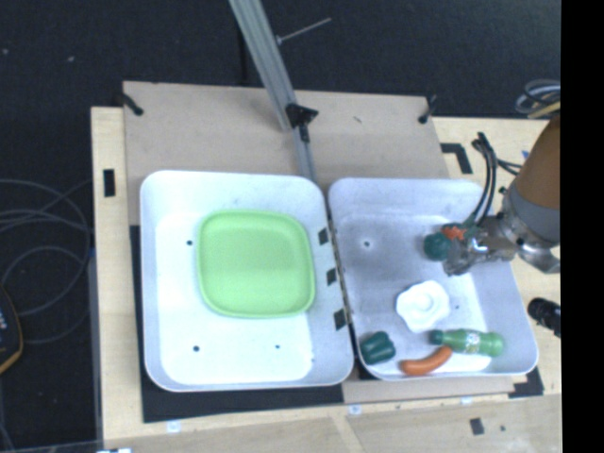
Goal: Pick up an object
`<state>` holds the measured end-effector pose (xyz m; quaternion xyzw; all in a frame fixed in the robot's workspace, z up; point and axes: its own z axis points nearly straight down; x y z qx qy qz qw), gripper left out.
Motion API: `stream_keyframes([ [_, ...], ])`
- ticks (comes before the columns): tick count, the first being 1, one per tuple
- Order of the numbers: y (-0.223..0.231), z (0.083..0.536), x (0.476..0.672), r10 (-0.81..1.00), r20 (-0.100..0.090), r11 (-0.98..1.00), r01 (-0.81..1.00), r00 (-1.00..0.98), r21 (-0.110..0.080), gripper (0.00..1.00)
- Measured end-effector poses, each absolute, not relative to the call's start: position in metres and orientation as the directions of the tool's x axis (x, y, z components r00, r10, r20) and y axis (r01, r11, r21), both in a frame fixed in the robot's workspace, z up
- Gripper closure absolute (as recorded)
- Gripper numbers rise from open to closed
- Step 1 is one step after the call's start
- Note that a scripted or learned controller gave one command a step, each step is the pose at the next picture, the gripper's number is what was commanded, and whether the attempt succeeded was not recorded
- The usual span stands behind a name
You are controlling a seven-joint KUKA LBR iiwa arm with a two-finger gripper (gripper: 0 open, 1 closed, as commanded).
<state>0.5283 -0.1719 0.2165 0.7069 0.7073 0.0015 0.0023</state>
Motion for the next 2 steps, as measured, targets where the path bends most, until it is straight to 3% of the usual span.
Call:
stream_keyframes([
  [1,-0.172,0.213,0.528,1.0,0.0,0.0,1.0,0.0,0.0,1.0],
  [2,-0.119,0.227,0.53,1.0,0.001,0.004,1.0,-0.004,0.002,1.0],
])
